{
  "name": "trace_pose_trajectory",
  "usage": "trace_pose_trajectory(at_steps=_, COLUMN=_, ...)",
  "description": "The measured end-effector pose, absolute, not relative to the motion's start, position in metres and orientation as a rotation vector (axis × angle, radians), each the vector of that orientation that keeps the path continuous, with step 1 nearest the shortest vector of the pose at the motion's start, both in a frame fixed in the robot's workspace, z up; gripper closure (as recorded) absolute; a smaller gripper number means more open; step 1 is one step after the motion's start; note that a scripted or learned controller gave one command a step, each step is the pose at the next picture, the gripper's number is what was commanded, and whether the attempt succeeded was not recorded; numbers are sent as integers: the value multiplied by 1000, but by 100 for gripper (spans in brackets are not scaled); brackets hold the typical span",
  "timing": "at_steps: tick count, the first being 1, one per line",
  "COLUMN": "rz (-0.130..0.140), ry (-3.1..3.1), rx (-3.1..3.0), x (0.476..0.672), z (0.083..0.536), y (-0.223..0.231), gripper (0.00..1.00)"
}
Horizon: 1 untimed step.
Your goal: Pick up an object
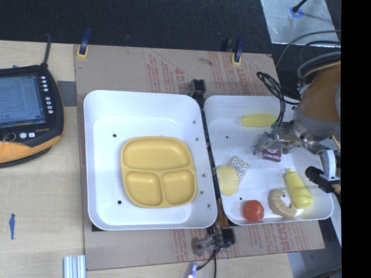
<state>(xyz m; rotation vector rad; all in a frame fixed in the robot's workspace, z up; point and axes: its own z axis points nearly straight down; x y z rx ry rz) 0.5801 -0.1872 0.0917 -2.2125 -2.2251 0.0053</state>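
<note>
Tomato [253, 210] at lower right of frame, pale curled piece [282, 203] and yellow bottle [297, 190] beside it in right bin [227, 116]. Mid-right: gripper [272, 145] low over small red-white object [272, 153]; jaw state, you cannot tell. Centre on it, descend straight, close gently, avoid bin wall. Farther up: yellow banana-like piece [258, 120].

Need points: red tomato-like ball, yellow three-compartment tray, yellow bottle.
Round red tomato-like ball [253, 210], camera view, centre of its top.
Yellow three-compartment plastic tray [156, 150], camera view, large upper compartment.
Yellow plastic bottle [297, 190], camera view, mid-body.
</note>
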Motion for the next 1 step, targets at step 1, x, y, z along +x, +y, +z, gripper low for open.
trace_pose_trajectory(at_steps=1, rz=9, ry=-2228, rx=-2209, x=580, z=102, y=-189, gripper=100)
